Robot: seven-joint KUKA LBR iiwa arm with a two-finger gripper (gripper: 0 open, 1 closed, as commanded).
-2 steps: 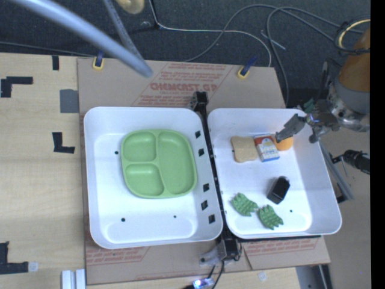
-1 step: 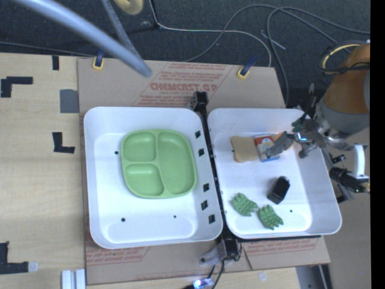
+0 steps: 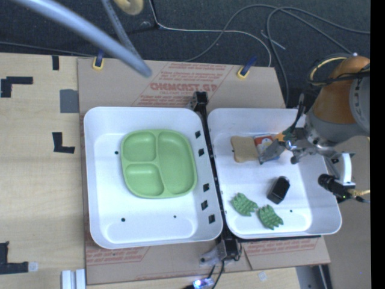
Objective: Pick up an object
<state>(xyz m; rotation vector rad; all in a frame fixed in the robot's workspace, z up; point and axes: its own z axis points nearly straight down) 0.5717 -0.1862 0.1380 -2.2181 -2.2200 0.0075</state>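
Two bins, arm low over the right one, nothing visibly gripped.
Gripper (image 3: 275, 149) sits in the right bin (image 3: 313, 224), tip against a tan flat piece (image 3: 243, 149) and a small red-and-white item (image 3: 264, 141) near the bin's far side; can't tell how far the jaws are open or whether they have anything. Black block (image 3: 278, 189) lies just nearer the camera, apart from the gripper. Two green leafy pieces (image 3: 243, 204) (image 3: 270, 217) lie by the near wall. Left bin (image 3: 102, 221) holds a green divided plate (image 3: 159, 163), flat, roughly centred.
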